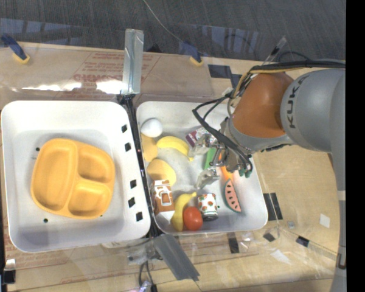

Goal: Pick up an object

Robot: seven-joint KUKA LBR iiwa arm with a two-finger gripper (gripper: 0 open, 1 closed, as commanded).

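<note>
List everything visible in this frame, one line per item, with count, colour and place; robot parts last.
bins: 2, white, side by side on the bench
divided tray: 1, yellow-orange, left bin
ball: 1, white, right bin, top-left corner
bananas: 2, yellow, right bin, one upper middle, one near the bottom
tomato: 1, red, right bin, bottom edge
watermelon slice: 1, red with green rind, right bin, right side
small carton: 1, orange and white, right bin, left side
arm: 1, grey with orange band, from the right
end effector: 1, dark, over the right bin
</note>
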